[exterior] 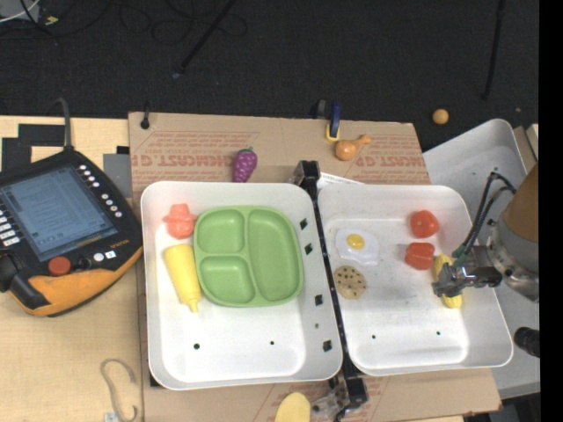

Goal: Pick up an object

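In the right bin, the pincer sits over a yellow toy — can't tell its grip — red pieces just beside, cookie further left.

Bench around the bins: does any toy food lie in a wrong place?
Yes. A purple grape bunch and an orange pear lie on the cardboard behind the bins, and a yellow piece lies at the front edge.

Yellow object mostly hidden under gripper; arm cut by right edge.
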Tool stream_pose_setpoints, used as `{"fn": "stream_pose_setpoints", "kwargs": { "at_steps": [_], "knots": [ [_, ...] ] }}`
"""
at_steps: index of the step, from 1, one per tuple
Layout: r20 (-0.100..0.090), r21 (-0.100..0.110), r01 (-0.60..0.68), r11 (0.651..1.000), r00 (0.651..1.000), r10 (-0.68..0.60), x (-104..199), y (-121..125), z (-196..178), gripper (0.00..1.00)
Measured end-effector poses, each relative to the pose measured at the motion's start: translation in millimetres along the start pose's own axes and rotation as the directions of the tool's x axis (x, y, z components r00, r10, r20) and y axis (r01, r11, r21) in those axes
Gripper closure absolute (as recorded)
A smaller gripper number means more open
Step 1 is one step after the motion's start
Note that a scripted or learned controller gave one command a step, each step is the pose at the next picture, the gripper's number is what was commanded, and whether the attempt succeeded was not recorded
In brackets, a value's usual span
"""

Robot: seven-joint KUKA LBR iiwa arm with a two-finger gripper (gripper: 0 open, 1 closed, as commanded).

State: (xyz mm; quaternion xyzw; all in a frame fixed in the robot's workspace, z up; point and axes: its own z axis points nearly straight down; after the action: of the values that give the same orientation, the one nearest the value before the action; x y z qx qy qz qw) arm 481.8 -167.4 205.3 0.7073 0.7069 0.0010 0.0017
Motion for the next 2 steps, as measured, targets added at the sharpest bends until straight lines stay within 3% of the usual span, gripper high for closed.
{"fn": "stream_pose_setpoints", "kwargs": {
  "at_steps": [1, 2],
  "knots": [
    [-0.001, 0.003, 0.000, 1.000, 1.000, 0.000, -1, 0, -23, 1.00],
    [-0.003, 0.004, 0.005, 1.000, 1.000, -0.005, 39, 33, -33, 1.00]
  ]
}}
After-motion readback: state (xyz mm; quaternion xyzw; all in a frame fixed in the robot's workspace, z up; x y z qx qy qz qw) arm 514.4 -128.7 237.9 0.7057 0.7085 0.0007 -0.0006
